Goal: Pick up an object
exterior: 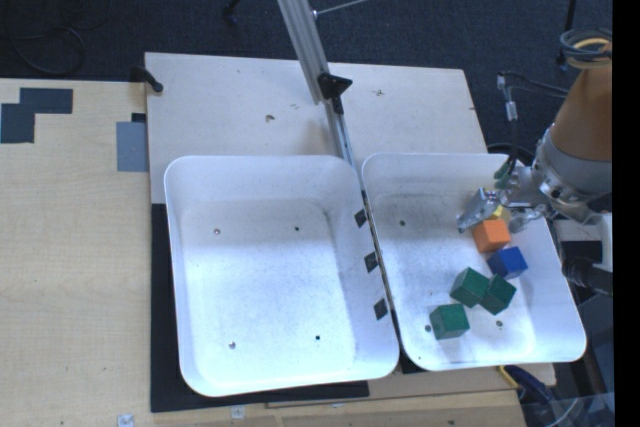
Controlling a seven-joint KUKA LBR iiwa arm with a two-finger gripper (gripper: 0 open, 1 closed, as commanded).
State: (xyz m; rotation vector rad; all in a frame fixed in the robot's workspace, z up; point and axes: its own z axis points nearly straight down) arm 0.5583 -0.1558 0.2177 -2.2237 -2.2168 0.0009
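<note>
Five blocks lie in the right bin point(560, 340), all near the tool point(487, 212). That tool hangs low over the bin's right side, and whether it is apart or together cannot be told. Just below it, touching or nearly so, sits the orange cube point(491, 235), with no long axis to speak of. A blue cube point(509, 261) lies just beyond that, then three green blocks point(470, 287) further down. Well to the tool's left sits the left bin point(180, 215) on the counter point(70, 255).
</note>
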